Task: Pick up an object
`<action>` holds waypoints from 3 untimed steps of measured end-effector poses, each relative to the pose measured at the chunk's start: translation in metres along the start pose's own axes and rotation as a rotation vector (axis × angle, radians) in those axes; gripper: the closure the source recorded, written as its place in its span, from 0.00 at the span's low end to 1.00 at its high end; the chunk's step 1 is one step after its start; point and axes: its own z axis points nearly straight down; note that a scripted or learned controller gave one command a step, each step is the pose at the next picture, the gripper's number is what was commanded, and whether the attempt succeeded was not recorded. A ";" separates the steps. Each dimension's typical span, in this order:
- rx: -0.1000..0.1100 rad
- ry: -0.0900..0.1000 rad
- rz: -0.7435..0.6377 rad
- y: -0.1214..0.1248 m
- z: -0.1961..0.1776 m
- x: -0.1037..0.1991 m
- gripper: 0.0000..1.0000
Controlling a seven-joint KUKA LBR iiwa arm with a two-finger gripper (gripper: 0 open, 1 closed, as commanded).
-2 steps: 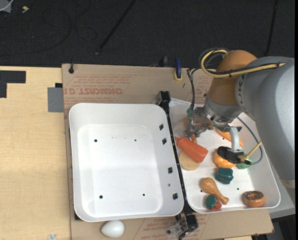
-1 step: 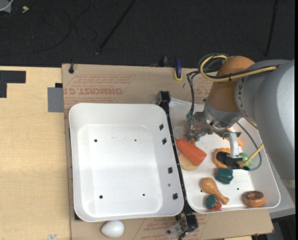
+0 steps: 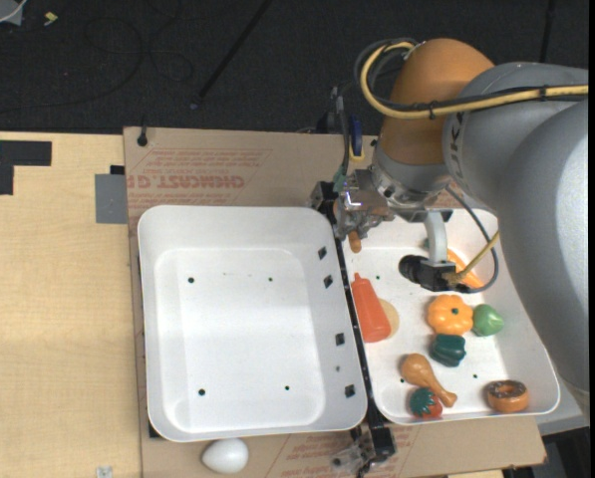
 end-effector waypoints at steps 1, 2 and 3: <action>0.012 -0.002 0.008 -0.003 0.008 0.001 1.00; 0.012 -0.003 0.009 -0.003 0.008 0.002 1.00; 0.010 -0.002 0.007 -0.002 -0.012 0.021 1.00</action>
